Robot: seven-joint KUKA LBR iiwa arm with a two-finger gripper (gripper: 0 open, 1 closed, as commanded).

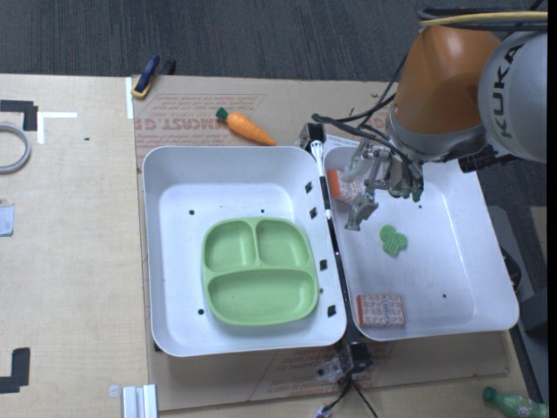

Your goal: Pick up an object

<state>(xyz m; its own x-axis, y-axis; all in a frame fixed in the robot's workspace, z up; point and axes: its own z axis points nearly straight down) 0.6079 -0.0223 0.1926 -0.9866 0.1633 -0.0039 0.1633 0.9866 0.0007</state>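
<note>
Two white bins (174,259) lay below; our gripper (376,194), fingers apart and holding nothing, hung just up-left of the green toy (393,240).

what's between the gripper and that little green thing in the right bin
Only bare white bin floor separates the gripper from the green object in the camera view.
</note>
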